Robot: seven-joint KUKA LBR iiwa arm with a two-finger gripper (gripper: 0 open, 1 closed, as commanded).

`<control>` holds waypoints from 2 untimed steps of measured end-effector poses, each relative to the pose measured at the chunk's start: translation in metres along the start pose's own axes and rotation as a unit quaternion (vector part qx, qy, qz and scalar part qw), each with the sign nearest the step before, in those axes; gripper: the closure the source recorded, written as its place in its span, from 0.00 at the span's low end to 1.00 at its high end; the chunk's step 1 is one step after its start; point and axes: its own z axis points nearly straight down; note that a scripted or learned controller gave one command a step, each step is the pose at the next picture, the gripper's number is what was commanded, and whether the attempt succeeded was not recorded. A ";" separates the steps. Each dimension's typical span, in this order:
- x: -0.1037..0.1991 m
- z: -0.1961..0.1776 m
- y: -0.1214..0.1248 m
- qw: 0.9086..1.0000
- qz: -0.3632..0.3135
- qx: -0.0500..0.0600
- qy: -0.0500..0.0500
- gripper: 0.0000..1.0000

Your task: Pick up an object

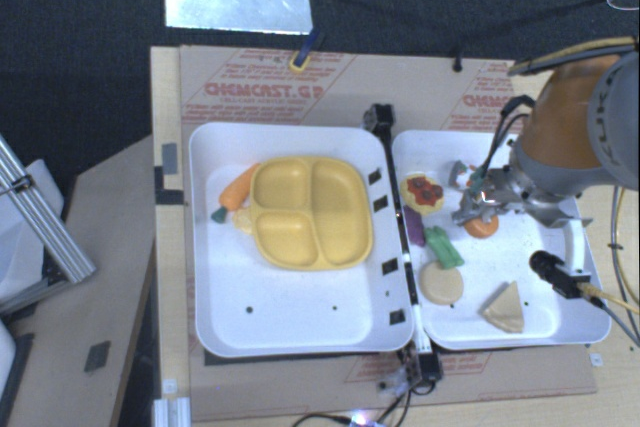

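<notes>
Fixed overhead view of the bench. The gripper (478,203) hangs low in the right bin (560,315), its metal fingers directly over, and possibly touching, an orange round piece (483,226) that lies toward 12 o'clock from the bin's centre. Whether the fingers are spread or closed cannot be told, since the wrist hides them, and nothing is seen lifted between them; the pick is therefore judged not yet done, with closing and raising left to do. The orange round piece, the likely target, looks like a small smooth plastic disc, partly covered by the gripper.

At 9 o'clock from the gripper lies a yellow toy pizza slice (422,193) with red spots, flat and glossy. Below it, a purple piece (413,226) sits against the divider, just beside a green leaf-shaped piece (443,247). At 6 o'clock in the bin are a pale round cracker-like disc (441,284) and a tan wedge (504,307), both matte.

The left bin (215,305) holds a yellow compartment tray (308,212), moulded plastic with rounded corners and three wells. A toy carrot (238,187), orange with a green tip, rests touching the tray's 9 o'clock edge. Both bins are shallow, white and smooth-walled, set on brown printed cardboard (270,85)
</notes>
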 end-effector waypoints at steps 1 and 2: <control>0.002 -0.060 0.011 1.000 0.000 -0.001 0.000 1.00; 0.002 -0.077 0.012 1.000 0.000 0.001 0.000 1.00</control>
